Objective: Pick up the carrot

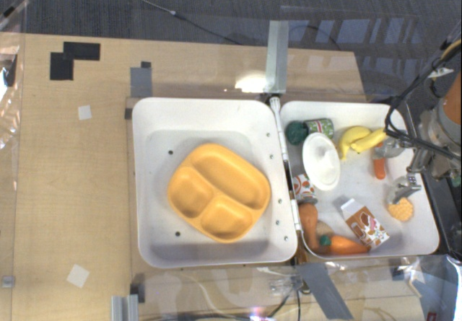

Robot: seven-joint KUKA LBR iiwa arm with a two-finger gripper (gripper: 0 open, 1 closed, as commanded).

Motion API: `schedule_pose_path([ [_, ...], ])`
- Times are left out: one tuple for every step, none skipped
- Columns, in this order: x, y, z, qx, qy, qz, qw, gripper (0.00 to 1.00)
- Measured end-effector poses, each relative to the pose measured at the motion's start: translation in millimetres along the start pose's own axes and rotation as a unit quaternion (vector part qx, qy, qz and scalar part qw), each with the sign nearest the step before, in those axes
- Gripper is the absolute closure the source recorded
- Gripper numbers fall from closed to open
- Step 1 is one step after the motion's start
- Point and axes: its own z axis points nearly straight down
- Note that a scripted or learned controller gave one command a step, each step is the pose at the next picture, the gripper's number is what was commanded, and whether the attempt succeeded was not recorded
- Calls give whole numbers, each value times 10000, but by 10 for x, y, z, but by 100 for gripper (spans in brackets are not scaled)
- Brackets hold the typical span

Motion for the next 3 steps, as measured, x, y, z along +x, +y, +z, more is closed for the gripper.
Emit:
schedule_pose_path([
  [237, -352, 804, -8, 35, -341, 9994, 0],
  [146, -350, 1267, 17, -36, -262, 9996, 0],
  [64, -201, 1382, 23, -22, -299, 9995, 0],
])
